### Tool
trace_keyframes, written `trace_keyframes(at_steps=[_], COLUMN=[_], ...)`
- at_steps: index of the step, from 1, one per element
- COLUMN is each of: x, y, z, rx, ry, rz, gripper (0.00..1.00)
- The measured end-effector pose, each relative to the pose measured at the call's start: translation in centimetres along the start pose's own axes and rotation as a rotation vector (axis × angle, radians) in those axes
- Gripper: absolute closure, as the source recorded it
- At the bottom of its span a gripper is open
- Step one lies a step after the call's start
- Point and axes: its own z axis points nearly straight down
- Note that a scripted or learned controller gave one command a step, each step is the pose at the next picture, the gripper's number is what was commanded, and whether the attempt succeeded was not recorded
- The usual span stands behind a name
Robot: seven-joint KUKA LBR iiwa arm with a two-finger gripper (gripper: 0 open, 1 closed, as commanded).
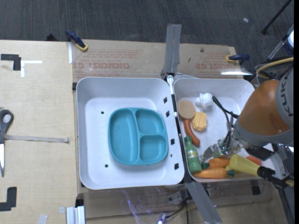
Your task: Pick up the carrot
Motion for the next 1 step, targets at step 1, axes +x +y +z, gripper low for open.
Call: trace_keyframes(at_steps=[1], x=[-0.15], y=[0.16], z=[-0.96], rx=[-0.003], ry=[-0.003], rz=[0.000], gripper=[1.00])
